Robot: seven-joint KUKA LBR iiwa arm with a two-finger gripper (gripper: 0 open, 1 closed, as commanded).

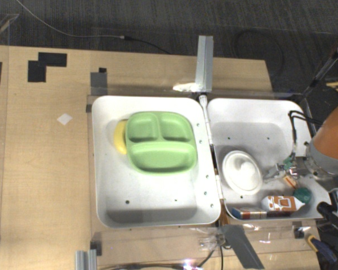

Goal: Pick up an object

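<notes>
The hand (281, 170) is hovering low in the right bin (253, 114), near the surface's right edge; whether it is gripping anything I cannot tell. Beside it are lying a white bowl (242, 171) and a small bottle (280, 205). Crowding may be causing a glancing, empty grasp.

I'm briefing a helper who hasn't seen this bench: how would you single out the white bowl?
Take the right bin of the two white ones. Near its front left sits a round white bowl, just left of the gripper. Unlike the small bottle lying in front of it, it is plain, round and all white.
</notes>
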